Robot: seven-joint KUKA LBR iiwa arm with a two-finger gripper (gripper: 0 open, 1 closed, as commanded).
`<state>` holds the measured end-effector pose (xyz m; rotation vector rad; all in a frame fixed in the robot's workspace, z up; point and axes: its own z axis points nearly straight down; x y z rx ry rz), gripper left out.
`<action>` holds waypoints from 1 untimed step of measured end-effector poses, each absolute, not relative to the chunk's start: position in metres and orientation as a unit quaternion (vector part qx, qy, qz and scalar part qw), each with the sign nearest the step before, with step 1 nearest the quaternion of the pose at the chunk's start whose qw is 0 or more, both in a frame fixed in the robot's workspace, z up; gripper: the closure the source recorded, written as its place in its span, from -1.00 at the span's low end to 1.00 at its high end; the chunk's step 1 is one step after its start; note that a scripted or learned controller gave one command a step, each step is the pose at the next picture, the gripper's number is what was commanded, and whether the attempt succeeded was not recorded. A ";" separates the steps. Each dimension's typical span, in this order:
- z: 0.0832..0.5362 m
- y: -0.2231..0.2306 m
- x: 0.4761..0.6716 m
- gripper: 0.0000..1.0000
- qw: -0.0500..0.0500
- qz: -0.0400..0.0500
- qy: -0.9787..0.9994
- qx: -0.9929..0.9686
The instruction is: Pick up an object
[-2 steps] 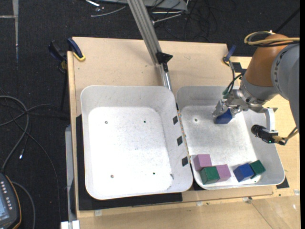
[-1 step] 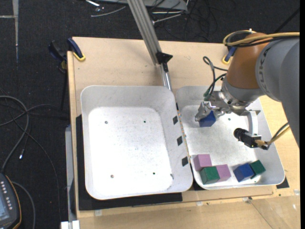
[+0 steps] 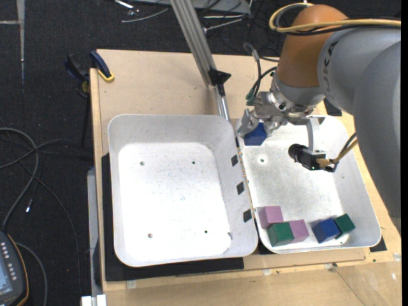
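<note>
Nearby, pink block (image 3: 270,215) beside green block (image 3: 280,233).

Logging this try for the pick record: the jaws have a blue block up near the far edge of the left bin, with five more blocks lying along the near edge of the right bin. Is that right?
Not quite. The camera view shows the gripper with the blue block between its jaws near the far edge of the right bin, not the left bin. The five blocks do lie along the right bin's near edge.
</note>
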<state>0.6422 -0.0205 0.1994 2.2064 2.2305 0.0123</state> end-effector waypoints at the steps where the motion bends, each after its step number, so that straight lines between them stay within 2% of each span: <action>1: 0.195 0.043 0.651 1.00 0.000 0.001 0.710 0.704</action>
